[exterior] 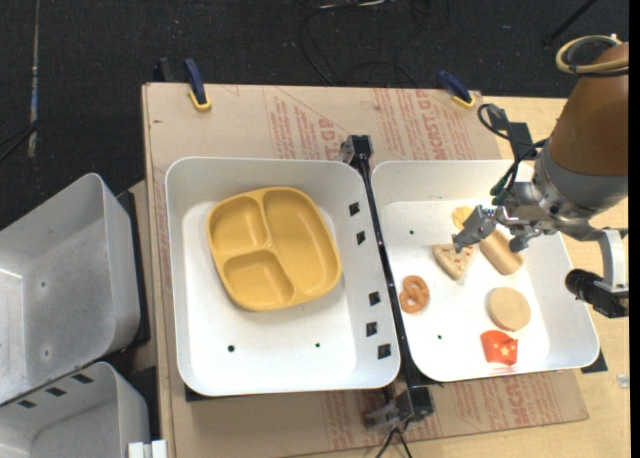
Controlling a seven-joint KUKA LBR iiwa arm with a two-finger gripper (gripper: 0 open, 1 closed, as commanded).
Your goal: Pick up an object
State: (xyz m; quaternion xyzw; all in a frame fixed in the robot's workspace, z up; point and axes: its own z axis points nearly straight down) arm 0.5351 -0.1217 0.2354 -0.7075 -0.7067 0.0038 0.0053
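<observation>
While the yellow tray lies in the left bin, the gripper hangs with fingers spread over the wedge in the right bin.

Red print on the cardboard sheet under the bins is too blurred to read.

Single fixed camera, mounted above the counter, looking down at a slant. Both white bins fall fully within frame: left bin near centre, right bin toward the right edge. Dark floor with cables fills the upper frame. Range is moderate; the arm enters from the right.
</observation>
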